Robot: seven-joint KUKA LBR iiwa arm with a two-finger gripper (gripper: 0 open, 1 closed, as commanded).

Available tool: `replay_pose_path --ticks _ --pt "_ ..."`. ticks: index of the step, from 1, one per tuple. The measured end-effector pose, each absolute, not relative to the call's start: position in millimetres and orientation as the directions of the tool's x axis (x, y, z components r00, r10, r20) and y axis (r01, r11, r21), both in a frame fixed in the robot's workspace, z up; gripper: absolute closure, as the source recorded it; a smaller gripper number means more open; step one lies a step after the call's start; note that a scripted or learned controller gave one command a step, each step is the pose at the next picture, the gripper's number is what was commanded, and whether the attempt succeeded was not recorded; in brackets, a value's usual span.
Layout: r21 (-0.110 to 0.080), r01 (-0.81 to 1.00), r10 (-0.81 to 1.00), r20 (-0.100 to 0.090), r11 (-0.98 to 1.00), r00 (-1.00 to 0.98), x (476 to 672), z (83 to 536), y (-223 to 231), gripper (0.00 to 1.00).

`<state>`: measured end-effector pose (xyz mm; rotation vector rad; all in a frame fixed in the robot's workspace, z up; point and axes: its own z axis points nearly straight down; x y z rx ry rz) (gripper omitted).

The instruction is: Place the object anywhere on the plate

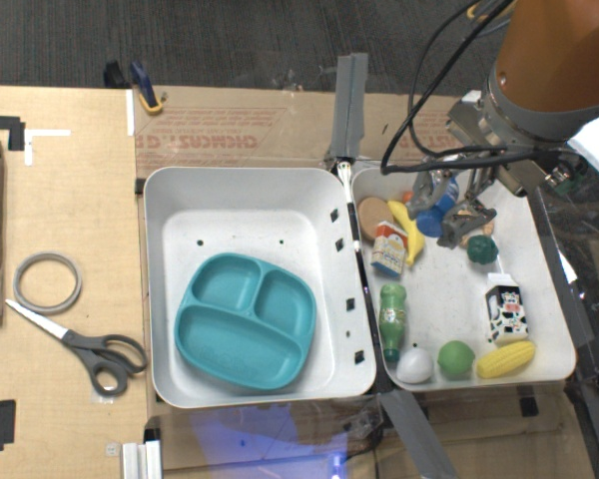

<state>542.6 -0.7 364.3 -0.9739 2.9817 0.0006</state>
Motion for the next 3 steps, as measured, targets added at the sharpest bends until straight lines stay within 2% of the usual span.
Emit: replay_pose_path --ticks 1,2,3 --pt "0.001 -0.465 -0.465 -0.001 0.885 -0.885 487.8 324 46 1.00" --pt "0.001 -0.511 -0.511 -0.002 0.859 -0.859 488.5 265 88 1.00" --pt "0.000 -0.618 -0.618 -0.004 0.786 -0.786 486.1 298 156 1.00"
